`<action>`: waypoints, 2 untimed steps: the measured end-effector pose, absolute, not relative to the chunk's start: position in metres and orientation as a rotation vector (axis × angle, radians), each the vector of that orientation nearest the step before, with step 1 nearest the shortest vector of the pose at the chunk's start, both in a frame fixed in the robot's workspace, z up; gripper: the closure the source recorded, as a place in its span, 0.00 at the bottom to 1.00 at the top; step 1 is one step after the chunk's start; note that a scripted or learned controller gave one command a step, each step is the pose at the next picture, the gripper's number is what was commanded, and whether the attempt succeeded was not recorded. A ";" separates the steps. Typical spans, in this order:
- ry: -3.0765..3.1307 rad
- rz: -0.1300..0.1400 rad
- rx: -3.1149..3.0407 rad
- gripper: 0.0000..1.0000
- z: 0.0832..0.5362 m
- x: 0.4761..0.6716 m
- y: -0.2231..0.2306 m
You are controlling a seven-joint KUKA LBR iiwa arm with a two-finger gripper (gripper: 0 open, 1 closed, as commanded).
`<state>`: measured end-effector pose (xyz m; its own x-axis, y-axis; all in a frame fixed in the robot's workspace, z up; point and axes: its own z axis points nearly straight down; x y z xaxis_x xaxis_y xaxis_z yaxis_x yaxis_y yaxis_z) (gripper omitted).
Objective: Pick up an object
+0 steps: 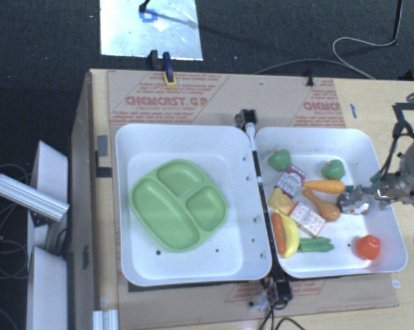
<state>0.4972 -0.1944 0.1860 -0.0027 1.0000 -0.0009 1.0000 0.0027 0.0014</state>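
gripper (355, 203) low in the right bin (382, 162), fingers' state not discernible; drumstick (322, 205) lies just to its left, touching or nearly (long axis slanting down-right, toward the gripper); carrot (324, 185) just above.

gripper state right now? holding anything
gripper: low in the right bin beside the chicken drumstick; open or shut cannot be told.
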 end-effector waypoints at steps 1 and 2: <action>2.207 0.012 2.204 0.00 0.107 0.536 -0.180; 2.219 0.007 2.211 0.00 0.088 0.603 -0.154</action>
<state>0.6034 -0.1537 0.0877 -0.0037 1.0000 -0.0030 0.9999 0.0037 0.0096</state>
